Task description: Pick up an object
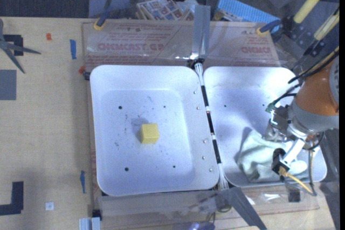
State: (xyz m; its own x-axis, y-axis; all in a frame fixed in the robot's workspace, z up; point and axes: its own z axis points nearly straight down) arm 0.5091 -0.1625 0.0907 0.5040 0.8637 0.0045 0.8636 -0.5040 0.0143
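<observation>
Bench (43, 132): pale wood surface, bearing both bins, with small blue marks toward 9 o'clock.
Clear sheet (135, 43): lies flat at 12 o'clock of the bins, printed with red lettering, touching their far rims.
Left bin (161, 110): shallow and white with a speckled floor, set at 9 o'clock of its twin, rims touching along the middle seam.
Right bin (237, 94): shallow and white, set at 3 o'clock of the seam, with the arm over its 3 o'clock side.
Arm (318, 97): grey with an orange band, reaching in from 3 o'clock and angled down toward the right bin's floor.
White cloth (256, 156): crumpled heap on the right bin's floor toward 6 o'clock, close to the near rim.
Gripper (276, 134): low in the right bin, just at 1 o'clock of the white cloth, at or touching its upper edge; grip width not readable from this angle, and nothing seen held.
Yellow block (150, 133): small cube, resting alone near the centre of the left bin's floor, well apart from the gripper, at its 9 o'clock.
</observation>
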